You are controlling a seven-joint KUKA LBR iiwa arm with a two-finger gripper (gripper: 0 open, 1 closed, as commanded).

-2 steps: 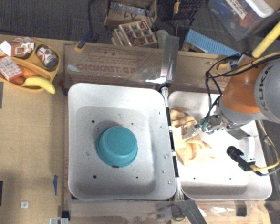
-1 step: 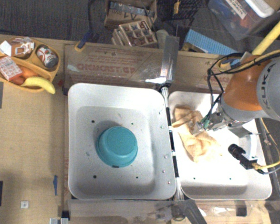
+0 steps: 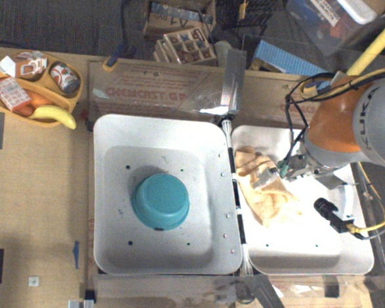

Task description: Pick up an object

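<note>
You saw a bulky grey arm [image 3: 379, 123] with dark "KUKA" lettering on its rounded casing, above the right bin [image 3: 304, 253]. A wide orange band [image 3: 332, 127] circled it above the wrist, and black cables [image 3: 302, 92] looped beside that band.

Left bin [image 3: 114, 144]: upturned teal plastic bowl [image 3: 161, 200], near centre.
Right bin [image 3: 317, 251]: crumpled tan cloth [image 3: 266, 188], left side.
Gripper [image 3: 270, 177]: low over the cloth's upper part.
</note>
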